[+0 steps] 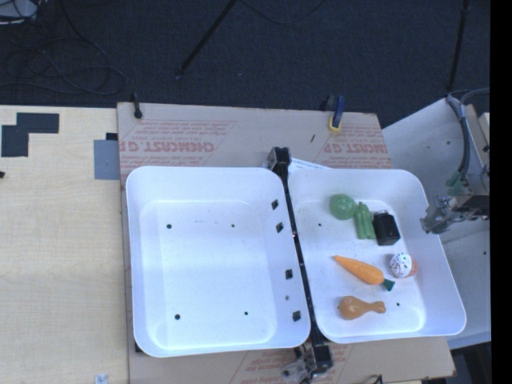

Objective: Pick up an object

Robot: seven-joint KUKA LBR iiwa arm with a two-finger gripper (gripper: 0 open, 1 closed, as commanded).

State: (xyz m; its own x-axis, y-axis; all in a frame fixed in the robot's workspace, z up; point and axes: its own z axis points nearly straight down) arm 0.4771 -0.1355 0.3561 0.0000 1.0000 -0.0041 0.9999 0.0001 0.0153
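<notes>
The right white bin holds several small objects. A round green piece lies at the back, with a ridged green piece beside it. A black block touches that ridged piece on its right. An orange carrot lies slantwise in the middle. Just to its right sits a white and orange ball. Near the front edge rests a tan drumstick-shaped toy.
The left white bin stands beside the right one, joined by a black divider strip. Both sit on a cardboard sheet. A grey platform with a small metal fitting and cables lies at the right.
</notes>
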